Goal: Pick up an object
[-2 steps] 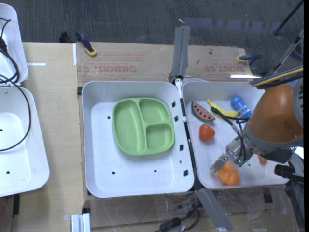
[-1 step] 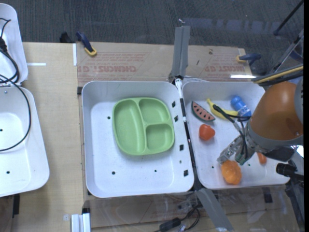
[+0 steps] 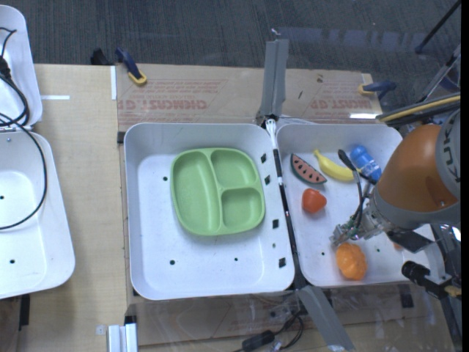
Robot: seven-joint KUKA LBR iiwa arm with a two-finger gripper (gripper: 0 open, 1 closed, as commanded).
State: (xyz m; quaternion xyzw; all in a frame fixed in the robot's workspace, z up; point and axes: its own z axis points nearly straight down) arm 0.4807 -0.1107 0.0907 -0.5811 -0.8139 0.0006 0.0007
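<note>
The right bin (image 3: pixel 322 270) holds a watermelon slice (image 3: pixel 308 169), a yellow banana (image 3: pixel 333 167), a blue object (image 3: pixel 364 161), a small red tomato (image 3: pixel 314 200) and an orange fruit (image 3: pixel 352 261). A thin dark utensil (image 3: pixel 355 178) lies between the banana and the blue object. My gripper (image 3: pixel 346 232) hangs low over the right bin, just above the orange fruit and right of the tomato. Nothing is seen held in it. The arm's orange band (image 3: pixel 418 174) covers the bin's right side.
A green three-compartment plate (image 3: pixel 218 191) lies in the left bin (image 3: pixel 146 255). A grey divider post (image 3: pixel 275 79) stands behind the bins' shared wall. Clamps (image 3: pixel 130 66) sit on the cardboard at the back. A white fixture with black cable (image 3: pixel 22 196) is at the far left.
</note>
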